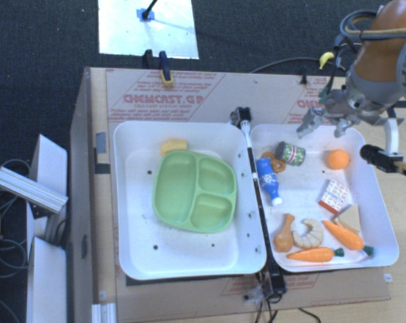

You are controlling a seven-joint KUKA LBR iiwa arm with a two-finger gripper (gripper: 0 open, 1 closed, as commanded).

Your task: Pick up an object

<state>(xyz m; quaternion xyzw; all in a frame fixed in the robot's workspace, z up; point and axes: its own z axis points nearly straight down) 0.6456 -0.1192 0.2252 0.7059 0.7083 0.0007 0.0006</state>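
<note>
My gripper (323,126) hangs over the far rim of the right bin (383,200), its two fingers spread open with nothing between them. Just below it in that bin lie a small green-labelled can (292,153) and an orange ball (337,159). A blue bottle (268,180) lies near the bin's left wall. Nearer the front are a small printed box (334,195), a toy drumstick (283,231), a shrimp-like piece (309,233) and two carrots (343,234) (314,254).
The left bin (139,247) holds a green divided plate (195,190) and a small yellow piece (174,145) at its far side. A black-and-white divider (252,173) runs between the bins. Cables and a black fitting (381,157) sit at the right bin's far right edge.
</note>
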